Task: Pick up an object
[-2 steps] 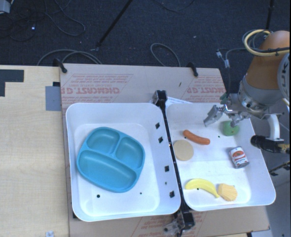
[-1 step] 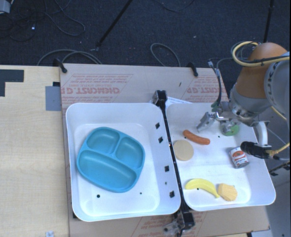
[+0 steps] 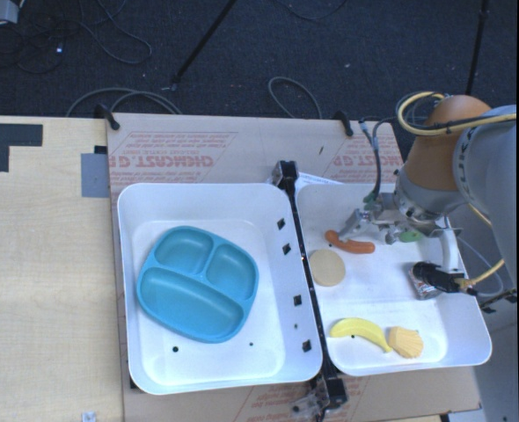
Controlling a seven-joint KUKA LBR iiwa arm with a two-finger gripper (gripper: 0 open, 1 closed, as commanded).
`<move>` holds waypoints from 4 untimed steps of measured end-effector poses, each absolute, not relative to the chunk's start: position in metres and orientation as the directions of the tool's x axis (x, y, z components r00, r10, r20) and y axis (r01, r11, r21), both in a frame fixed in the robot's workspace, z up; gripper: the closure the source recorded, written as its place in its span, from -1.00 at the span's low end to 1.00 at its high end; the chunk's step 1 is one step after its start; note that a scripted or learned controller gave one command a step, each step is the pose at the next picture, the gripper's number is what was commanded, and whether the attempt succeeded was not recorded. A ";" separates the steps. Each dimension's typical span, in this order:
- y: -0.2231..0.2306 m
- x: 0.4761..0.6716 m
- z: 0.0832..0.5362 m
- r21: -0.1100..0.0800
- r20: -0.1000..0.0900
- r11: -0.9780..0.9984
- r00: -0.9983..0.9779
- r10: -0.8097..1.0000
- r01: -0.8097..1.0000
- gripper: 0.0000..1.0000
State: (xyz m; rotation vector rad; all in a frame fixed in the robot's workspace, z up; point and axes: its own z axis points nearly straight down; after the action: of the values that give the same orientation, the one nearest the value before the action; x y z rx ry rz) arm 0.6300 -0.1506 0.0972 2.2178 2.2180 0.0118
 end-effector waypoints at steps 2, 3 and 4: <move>-0.159 0.627 0.153 0.000 0.000 -0.001 0.001 1.000 1.000 1.00; -0.164 0.633 0.214 0.003 -0.001 0.002 -0.002 1.000 1.000 1.00; -0.160 0.630 0.257 0.001 0.000 0.003 -0.003 1.000 1.000 1.00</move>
State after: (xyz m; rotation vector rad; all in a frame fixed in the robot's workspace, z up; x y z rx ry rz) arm 0.6305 -0.1604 0.2571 2.2175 2.2240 0.0012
